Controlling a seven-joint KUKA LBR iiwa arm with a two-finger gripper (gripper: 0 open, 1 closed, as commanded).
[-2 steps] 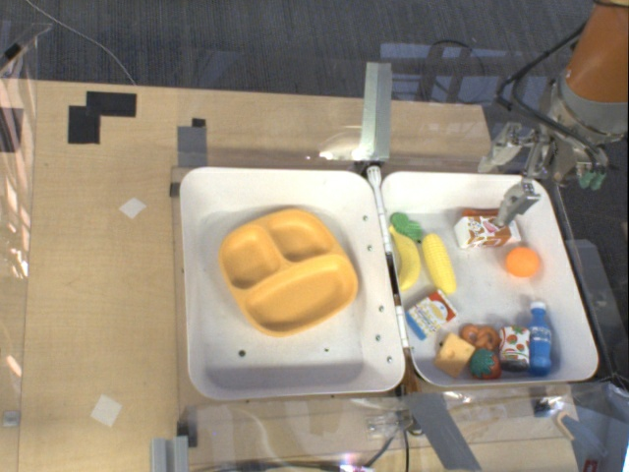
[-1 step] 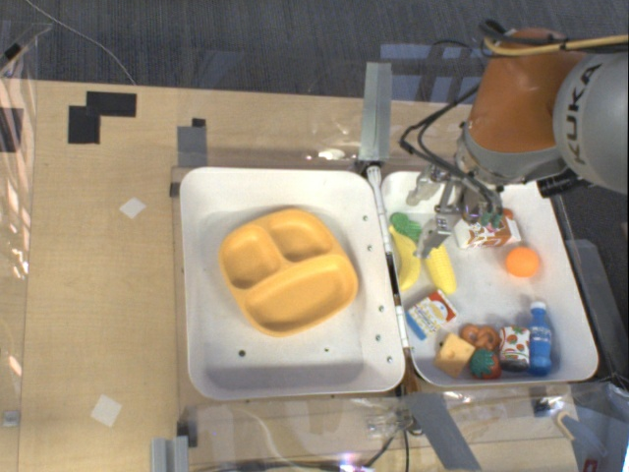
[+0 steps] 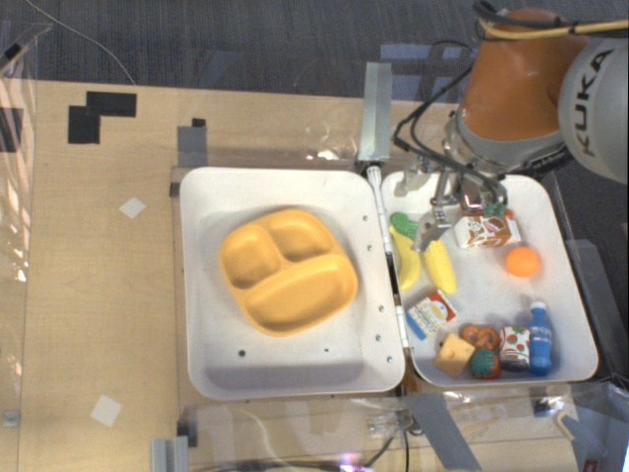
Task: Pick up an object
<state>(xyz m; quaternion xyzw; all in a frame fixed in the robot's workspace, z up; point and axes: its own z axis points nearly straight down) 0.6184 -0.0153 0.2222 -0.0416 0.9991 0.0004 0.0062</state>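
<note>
The tool [image 3: 447,209] is seen low over the right bin [image 3: 565,264], beside a small carton [image 3: 485,230] and above a corn cob [image 3: 439,266]. Whether anything is gripped cannot be told; its tips are partly masked by the wrist. A green item [image 3: 404,227] is partly hidden. A yellow divided plate [image 3: 287,269] is seen in the left bin [image 3: 197,264].

Robotics lab; KUKA arm [image 3: 531,77]; taped bench [image 3: 98,264]; white bins [image 3: 285,377].
</note>
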